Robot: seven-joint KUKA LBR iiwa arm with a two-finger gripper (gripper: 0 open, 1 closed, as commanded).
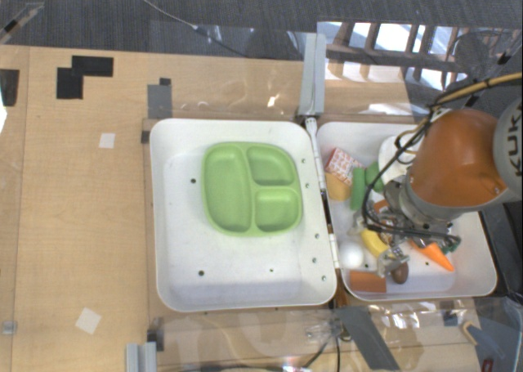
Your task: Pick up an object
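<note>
The right white bin (pixel 482 276) holds a heap of toy food: a pink-and-white packet (pixel 341 164), a yellow piece (pixel 358 188), a green piece (pixel 373 176), a yellow banana-like piece (pixel 373 241), an orange carrot (pixel 439 257), a brown-red slab (pixel 367 282) and a white ball (pixel 352 257). My gripper (pixel 395 264) hangs low over the front of this bin, between the yellow piece and the carrot, its tips near a small dark brown object (pixel 400 273). The orange band of the arm (pixel 454 158) hides the bin's middle.
The left white bin (pixel 176 272) holds a green divided plate (pixel 251 188). A metal divider (pixel 324 199) separates the two bins. Wooden bench surface stretches to the left, with black markers (pixel 82 74) at the back.
</note>
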